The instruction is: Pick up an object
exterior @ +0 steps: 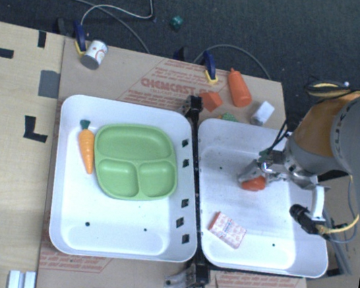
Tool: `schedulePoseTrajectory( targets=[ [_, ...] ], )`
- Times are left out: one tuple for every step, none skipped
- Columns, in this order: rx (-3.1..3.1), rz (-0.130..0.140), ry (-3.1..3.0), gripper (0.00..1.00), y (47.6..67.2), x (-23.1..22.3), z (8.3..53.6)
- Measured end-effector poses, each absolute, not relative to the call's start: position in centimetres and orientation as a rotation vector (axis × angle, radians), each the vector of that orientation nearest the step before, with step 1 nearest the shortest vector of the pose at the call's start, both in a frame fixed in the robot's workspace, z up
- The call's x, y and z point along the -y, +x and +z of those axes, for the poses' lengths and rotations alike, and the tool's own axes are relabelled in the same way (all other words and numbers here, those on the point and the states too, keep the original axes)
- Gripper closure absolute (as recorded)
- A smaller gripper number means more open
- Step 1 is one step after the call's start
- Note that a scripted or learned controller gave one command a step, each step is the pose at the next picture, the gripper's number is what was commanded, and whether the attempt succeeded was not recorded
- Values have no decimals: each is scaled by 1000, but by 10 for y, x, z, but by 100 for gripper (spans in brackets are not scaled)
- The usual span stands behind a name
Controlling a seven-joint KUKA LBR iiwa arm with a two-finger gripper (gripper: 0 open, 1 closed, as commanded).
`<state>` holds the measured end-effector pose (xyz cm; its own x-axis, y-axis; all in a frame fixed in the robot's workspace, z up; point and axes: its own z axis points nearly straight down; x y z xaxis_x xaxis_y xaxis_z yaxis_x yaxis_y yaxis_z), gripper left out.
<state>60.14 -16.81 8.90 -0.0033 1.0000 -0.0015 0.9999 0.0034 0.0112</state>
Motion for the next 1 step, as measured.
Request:
schedulePoseTrajectory(
  targets=[
    [-2225,1,2218,100,610,75,185]
  ],
)
